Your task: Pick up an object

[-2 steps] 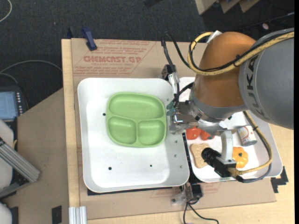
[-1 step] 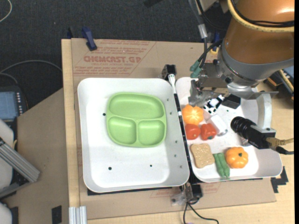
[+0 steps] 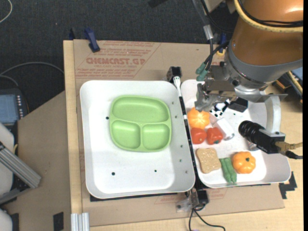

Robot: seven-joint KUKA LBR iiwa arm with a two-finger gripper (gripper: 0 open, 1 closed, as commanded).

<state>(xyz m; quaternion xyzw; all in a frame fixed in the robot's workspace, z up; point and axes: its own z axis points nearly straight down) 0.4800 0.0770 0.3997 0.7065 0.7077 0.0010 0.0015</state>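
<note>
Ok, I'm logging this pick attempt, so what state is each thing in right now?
Gripper: low over the right bin's far end, above the orange fruit.
Orange fruit: lying in the right bin.
Red peppers: loose, beside the bread.
Bread slice: flat.
Small pumpkin: upright.
Green tray: flat in the left bin.

green divided plate, white bins, orange pumpkin, red pepper

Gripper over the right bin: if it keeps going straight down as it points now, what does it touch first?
Most likely the orange fruit at the right bin's near-left side; the gripper hangs just above it. Depth is hard to judge from this slanted view.
</note>
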